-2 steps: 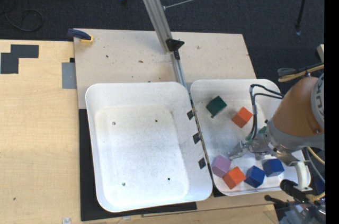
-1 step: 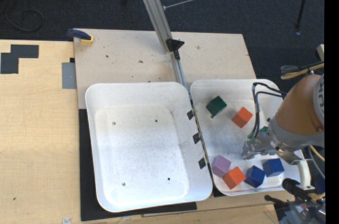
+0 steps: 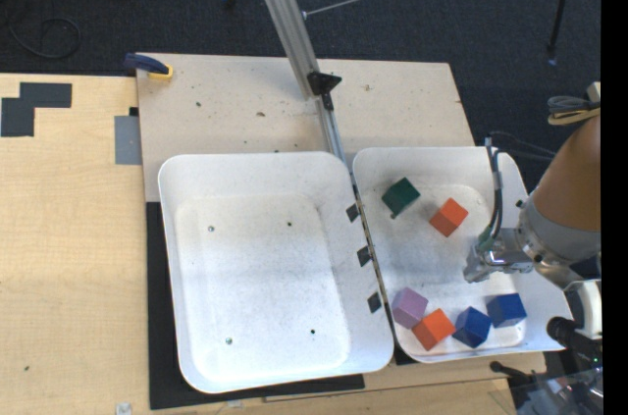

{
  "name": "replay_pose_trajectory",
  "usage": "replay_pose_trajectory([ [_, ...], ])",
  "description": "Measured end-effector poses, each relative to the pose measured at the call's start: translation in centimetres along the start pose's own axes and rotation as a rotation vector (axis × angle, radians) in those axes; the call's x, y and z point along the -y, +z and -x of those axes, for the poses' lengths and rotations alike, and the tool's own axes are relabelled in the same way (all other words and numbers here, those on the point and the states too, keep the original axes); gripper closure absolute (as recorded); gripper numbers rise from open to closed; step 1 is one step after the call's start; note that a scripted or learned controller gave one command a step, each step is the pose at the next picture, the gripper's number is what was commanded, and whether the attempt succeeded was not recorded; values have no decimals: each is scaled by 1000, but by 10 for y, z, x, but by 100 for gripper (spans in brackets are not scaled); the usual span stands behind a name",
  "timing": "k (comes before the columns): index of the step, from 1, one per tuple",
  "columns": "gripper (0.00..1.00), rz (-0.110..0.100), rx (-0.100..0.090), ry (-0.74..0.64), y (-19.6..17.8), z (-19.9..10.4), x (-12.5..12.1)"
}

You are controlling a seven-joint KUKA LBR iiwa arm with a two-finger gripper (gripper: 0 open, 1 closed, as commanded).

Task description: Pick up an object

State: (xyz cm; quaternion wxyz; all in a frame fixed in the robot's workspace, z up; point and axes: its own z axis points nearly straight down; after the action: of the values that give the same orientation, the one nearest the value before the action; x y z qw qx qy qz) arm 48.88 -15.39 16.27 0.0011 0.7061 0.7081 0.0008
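No legible text, label, brand, number or sign appears in the camera view. The visible surfaces carry no readable markings.

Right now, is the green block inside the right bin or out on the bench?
Inside. The green block sits on the right bin's white floor near the far rim, beside the divider.

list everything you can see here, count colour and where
bins: 2, white, side by side on the bench, left bin, right bin
green block: 1, dark green, right bin, far part
orange blocks: 2, one beside the green block, one at the near edge
purple block: 1, pale purple, right bin, near left
blue blocks: 2, right bin near edge, and
metal bar: 1, silver, slanting behind the bins
clamp: 1, blue and yellow, bench's far left corner
arm: 1, grey and orange, from the right
gripper: 1, metal, over the right bin
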Motion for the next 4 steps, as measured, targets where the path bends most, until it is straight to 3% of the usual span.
replay_pose_trajectory([
  [1, 100, 1, 0, 1, -53, 1, -1],
  [3, 100, -5, -2, -1, -60, -102, -32],
  [4, 100, -4, -1, 0, -63, -141, -59],
])
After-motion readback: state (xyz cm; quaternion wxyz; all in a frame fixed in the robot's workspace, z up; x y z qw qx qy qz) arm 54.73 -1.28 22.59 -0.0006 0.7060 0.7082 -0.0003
